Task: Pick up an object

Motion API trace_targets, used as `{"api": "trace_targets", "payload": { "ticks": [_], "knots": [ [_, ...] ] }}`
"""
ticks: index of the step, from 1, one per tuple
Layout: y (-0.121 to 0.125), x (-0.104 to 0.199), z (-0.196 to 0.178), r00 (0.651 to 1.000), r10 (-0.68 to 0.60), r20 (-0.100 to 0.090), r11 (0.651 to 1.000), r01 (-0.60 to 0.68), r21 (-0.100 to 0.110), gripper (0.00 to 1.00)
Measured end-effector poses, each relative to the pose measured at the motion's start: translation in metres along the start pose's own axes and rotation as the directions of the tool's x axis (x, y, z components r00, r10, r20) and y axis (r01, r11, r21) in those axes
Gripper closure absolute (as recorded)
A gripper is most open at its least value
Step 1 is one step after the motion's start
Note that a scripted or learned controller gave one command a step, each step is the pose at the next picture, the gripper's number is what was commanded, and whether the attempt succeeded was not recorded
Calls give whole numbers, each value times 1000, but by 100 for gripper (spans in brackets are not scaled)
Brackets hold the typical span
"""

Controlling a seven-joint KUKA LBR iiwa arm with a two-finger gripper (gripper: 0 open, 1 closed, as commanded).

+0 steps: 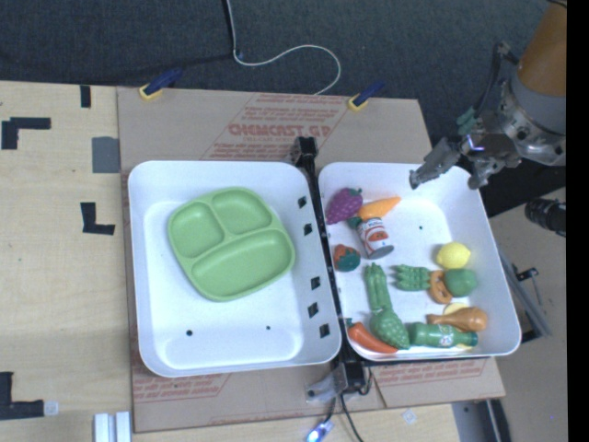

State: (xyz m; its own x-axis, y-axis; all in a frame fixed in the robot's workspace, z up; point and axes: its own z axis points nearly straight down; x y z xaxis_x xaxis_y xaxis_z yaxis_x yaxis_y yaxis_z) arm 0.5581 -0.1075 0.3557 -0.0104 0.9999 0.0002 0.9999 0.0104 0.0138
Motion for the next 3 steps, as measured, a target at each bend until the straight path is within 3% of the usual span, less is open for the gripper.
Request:
{"api": "trace_targets", "payload": {
  "ticks": [1, 2, 3],
  "knots": [
    [-26, 43, -117, 1000, 3, 0, 1000, -3, 5, 0],
    [-25, 40, -121, 1000, 8, 2, 1000, -8, 14, 100],
    [-56, 100, -117, 1000, 5, 0, 1000, -5, 16, 100]
  ]
}}
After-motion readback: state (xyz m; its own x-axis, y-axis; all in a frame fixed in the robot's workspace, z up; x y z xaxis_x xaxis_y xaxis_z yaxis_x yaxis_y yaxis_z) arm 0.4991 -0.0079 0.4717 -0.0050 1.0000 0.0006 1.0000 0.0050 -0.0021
